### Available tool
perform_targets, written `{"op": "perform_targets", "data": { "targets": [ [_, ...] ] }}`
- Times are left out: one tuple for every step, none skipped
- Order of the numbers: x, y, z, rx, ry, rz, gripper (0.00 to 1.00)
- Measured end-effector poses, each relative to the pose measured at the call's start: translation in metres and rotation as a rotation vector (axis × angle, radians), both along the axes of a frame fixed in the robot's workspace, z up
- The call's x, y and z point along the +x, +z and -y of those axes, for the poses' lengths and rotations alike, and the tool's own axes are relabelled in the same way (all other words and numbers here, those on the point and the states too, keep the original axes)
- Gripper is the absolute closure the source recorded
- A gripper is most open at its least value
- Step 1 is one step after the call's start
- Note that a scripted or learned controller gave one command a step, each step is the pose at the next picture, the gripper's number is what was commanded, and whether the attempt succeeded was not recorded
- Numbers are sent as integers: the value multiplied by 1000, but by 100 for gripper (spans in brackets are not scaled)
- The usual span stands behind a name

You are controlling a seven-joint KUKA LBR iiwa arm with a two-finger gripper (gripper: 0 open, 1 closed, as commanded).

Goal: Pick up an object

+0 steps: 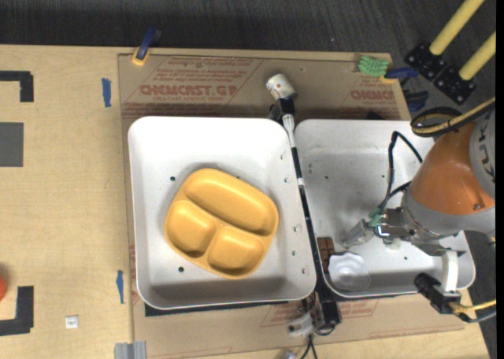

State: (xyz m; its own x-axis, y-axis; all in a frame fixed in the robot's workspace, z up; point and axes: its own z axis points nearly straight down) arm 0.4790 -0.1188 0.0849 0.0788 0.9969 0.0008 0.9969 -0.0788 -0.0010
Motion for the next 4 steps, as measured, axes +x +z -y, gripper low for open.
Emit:
{"op": "perform_targets", "data": {
  "targets": [
    [50,35,58,-1,-364,0,0],
    [111,12,82,13,-270,17,0],
    [174,13,75,-1,-99,23,0],
    [113,0,8,1,-210,0,0]
  ]
}}
